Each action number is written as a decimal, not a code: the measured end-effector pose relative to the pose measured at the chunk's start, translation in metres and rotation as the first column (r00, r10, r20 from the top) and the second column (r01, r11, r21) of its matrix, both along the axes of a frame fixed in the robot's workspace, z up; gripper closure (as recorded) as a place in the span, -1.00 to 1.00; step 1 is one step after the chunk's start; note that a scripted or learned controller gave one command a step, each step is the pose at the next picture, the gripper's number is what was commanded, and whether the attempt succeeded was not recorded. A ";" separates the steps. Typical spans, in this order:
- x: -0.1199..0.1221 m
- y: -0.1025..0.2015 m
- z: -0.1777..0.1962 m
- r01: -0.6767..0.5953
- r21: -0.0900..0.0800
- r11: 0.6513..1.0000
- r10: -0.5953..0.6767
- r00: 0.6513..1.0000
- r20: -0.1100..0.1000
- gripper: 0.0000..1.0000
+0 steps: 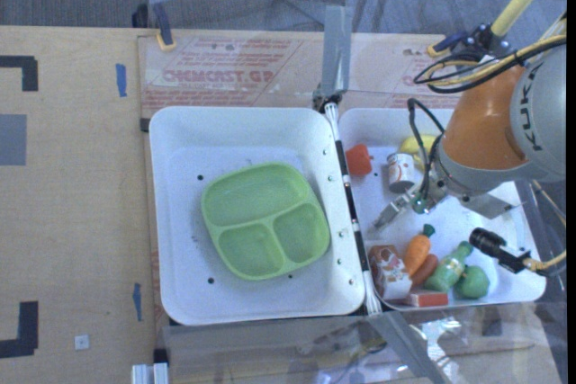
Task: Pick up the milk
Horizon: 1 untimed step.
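- Jaws (402, 209): you have them low over the right bin (531, 283), near its middle. They look parted, with nothing between them.
- Milk (388, 271): I take this to be the small carton with the red and white print. It lies below and a little left of the jaws, against the bin's left wall, near the front corner. It is apart from the jaws, not touched.
- Carrot (417, 252): it sits just right of the milk, touching or nearly so. If you close wide, you may catch the carrot along with the carton, or knock it.
- Bottle (454, 263) and green fruit (474, 281): they crowd the same front corner, further right of the carrot. A sweep in from that side could shove the pile into the milk.
- Can (400, 169): it stands just above the jaws and is the closest thing to them. Close where you are and you risk gripping it instead.
- Wall: the carton hugs the divider, so one finger may land on the rim and the grip slip off.
- Red piece (359, 159): up and left of the jaws, out of the way.
- Green tray (265, 219): far left, in the other bin (171, 283); no concern.
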State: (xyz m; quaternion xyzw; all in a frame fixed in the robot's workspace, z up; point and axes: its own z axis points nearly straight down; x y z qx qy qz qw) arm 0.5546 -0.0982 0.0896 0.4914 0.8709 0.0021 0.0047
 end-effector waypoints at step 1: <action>0.099 -0.006 -0.001 0.100 -0.001 0.995 -0.100 0.995 -0.018 -1.00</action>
